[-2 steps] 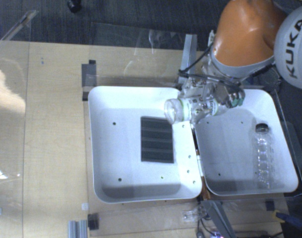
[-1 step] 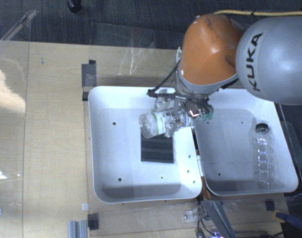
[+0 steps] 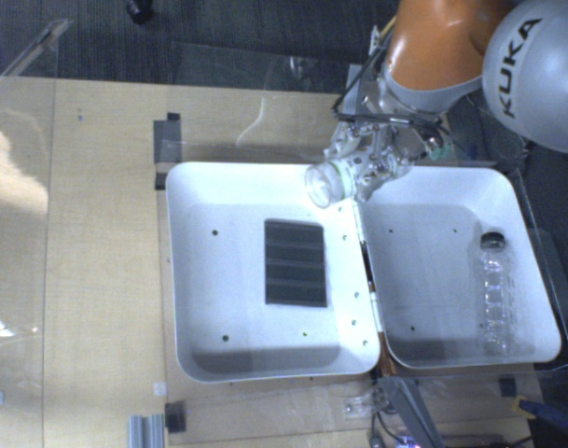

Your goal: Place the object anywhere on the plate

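Ribbed dark plate point(image 3: 296, 263), clear plastic bottle point(image 3: 493, 292)

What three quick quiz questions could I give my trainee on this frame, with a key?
1. True or false: the dark ribbed plate lies in the right bin.
2. Which does the clear cup sit nearest?
A. the near edge of the left bin
B. the far edge of the left bin, close to the divide between bins
C. the middle of the plate
3. Fill in: a clear plastic bottle lies along the ___ side of the right bin.

Key: 1 false, it lies in the left bin. 2 B, right by the gripper. 3 right.
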`<state>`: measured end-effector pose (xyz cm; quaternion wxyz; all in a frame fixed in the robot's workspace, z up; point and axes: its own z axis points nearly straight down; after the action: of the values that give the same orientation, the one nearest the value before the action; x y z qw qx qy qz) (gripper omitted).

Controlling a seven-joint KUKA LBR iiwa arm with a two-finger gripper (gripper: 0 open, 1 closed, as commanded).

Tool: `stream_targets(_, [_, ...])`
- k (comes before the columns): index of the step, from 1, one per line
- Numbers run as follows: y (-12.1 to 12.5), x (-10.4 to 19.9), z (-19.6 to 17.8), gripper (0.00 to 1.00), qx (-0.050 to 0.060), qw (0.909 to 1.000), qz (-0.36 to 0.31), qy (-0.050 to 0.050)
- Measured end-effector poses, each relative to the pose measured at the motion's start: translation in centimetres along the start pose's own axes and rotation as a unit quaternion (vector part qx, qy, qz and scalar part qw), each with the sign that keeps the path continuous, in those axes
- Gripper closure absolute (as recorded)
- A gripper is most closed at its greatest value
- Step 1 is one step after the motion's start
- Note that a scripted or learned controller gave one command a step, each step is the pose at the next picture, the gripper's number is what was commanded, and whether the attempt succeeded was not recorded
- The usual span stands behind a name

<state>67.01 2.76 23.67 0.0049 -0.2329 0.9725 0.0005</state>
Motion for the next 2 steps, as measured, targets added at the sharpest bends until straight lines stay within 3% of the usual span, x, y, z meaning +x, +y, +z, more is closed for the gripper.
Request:
stream_targets(1, [5.5,-0.6,0.0,1.0,-0.001,0.9981,-0.061,0.001])
stream_targets(2, [11.9,4.4,4.1,1.0,-0.002,0.9804,-0.197,0.002])
